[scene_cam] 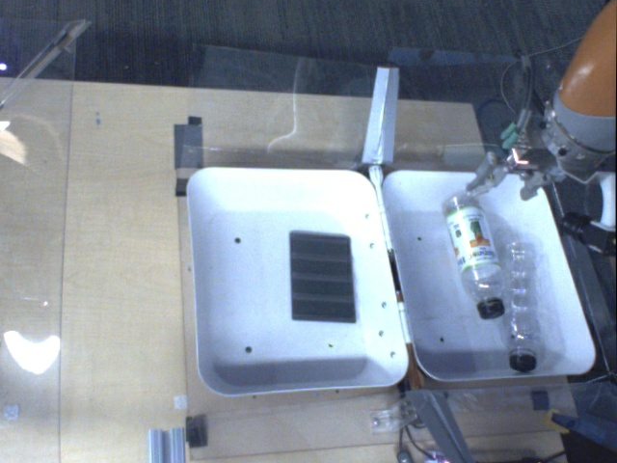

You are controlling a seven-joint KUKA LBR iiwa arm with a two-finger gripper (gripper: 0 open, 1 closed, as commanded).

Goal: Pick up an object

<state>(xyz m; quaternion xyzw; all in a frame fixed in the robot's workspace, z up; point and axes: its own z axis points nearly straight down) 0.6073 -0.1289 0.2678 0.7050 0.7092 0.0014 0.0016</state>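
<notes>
Tool [501, 167] above right bin's [424, 345] far edge, grip state impossible to tell. Labelled bottle [472, 249] beside clear bottle [521, 307]. Black ridged block [322, 276] in left bin [222, 355].

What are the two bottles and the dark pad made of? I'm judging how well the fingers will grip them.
Labelled bottle: looks like clear, glossy plastic; the bin shows through it. Plain bottle: same clear plastic, with a dark cap. Pad: matte black with ribs, perhaps rubber or foam; the view can't tell which.

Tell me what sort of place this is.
Probably a robot grasping lab: two white bins side by side on a wooden bench, bottles as test objects, and an arm's end effector above them.
</notes>
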